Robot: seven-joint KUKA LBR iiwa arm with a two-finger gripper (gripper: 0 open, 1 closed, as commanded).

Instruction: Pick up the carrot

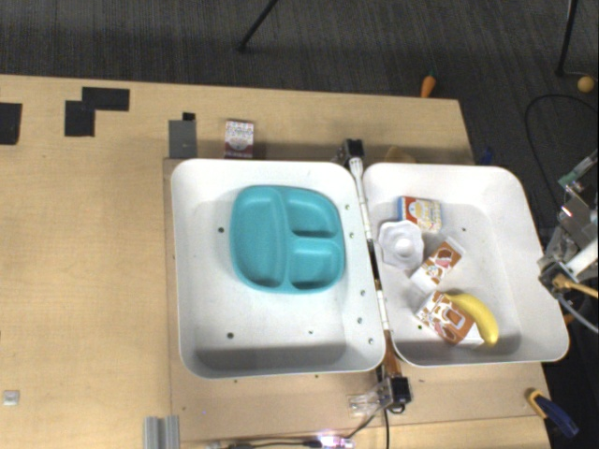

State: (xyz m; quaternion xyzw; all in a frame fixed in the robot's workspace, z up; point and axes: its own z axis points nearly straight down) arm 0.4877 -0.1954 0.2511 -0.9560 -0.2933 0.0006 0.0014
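The right bin [510, 190] holds a yellow banana [477, 314], a white cup [402, 244], a small carton [419, 213] and two orange-and-white snack packets [440, 262]. I cannot make out a carrot among them. My gripper [569, 251] hangs at the view's right edge, just beyond the right bin's right rim, and is cut off by the frame. A small orange thing [428, 85] lies at the bench's far edge, too small to identify.
The left bin [201, 330] holds a teal divided plate [285, 238]. A small patterned cube [240, 137] and a grey block [182, 137] stand behind the left bin. A clamp [354, 152] sits between the bins at the back.
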